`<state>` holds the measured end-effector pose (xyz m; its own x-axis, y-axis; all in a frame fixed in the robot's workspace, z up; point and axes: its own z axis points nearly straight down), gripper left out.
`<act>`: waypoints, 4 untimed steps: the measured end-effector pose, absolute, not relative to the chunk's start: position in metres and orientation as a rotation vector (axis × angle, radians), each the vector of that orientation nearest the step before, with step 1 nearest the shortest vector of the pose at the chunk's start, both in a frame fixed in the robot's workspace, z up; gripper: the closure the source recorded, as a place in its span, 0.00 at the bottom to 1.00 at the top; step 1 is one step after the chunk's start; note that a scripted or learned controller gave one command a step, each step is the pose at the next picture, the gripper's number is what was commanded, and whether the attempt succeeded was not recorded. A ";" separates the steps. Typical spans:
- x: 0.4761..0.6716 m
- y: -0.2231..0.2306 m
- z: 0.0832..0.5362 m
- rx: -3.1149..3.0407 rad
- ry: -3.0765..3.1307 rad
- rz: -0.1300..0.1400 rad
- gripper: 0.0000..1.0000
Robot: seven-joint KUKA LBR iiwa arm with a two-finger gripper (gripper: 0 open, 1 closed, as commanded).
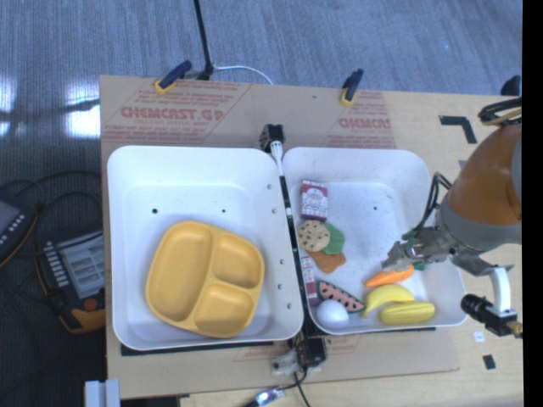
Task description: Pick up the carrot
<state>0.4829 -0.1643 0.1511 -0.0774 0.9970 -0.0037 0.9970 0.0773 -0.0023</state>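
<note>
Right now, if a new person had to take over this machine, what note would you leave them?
Gripper: low in the right bin, just above the carrot; whether it grips is unclear.
Carrot: lying in the right bin beside the banana and a yellow piece, near the front.
Left bin: holds the yellow divided plate.
Done: arm brought to the carrot.
Left: grasp it and lift it.

We are looking at a robotics lab. The counter (pixel 170 113) is a cardboard-covered board held by yellow clamps (pixel 173 75), with two white bins (pixel 123 227) fixed side by side. A grey arm (pixel 488 197) reaches in. Cables (pixel 25 193) and electronics (pixel 72 265) lie on grey carpet (pixel 339 15). Toy food (pixel 399 303) and a yellow tray (pixel 205 276) serve as test props.
</note>
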 end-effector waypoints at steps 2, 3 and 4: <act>0.483 -0.162 0.159 2.133 2.308 -0.009 0.00; 0.490 -0.180 0.091 2.273 2.135 0.011 0.00; 0.561 -0.121 0.120 2.426 1.996 -0.002 0.00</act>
<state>0.5613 -0.1211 0.1195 0.1930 0.9812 -0.0007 0.9812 -0.1930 -0.0008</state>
